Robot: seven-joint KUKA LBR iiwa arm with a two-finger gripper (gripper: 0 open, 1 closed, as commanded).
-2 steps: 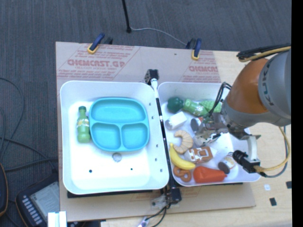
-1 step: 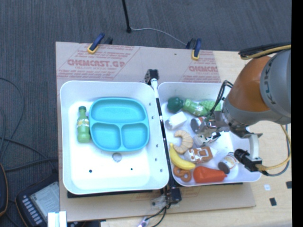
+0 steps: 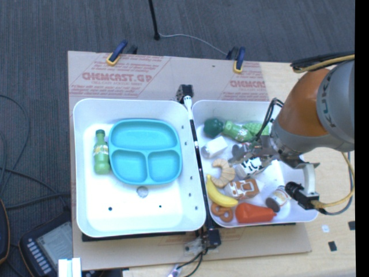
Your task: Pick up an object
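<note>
The arm comes in from the right of the frame and has its claw [image 3: 249,154] low over the right bin [image 3: 300,217], about the middle of the pile. The metal parts blur into the clutter there, so I cannot tell how the claw is set or whether anything sits in it.

Right under it lies a small black-and-white toy [image 3: 252,165], which looks the likeliest target. Around that are a white block [image 3: 215,147] to the left, a dark green round piece [image 3: 214,126] and a green bottle-shaped thing [image 3: 241,131] toward the top of the bin, a banana [image 3: 218,193] along the left wall, a pretzel-like biscuit [image 3: 243,187] beside it, and a red pepper [image 3: 253,213] at the bottom edge.

The left bin [image 3: 86,154] holds a blue divided tray [image 3: 145,152] and a small green bottle [image 3: 102,152] just to its left, well apart from the arm.

To do this step well, I'd say the claw should drop straight onto the one toy, not straddle two neighbours, since everything here touches or nearly touches. Closing on the narrow side of the piece and lifting slowly, straight up, would keep the biscuit and banana from being dragged along. A crooked bite in a heap like this could easily pinch nothing.
</note>
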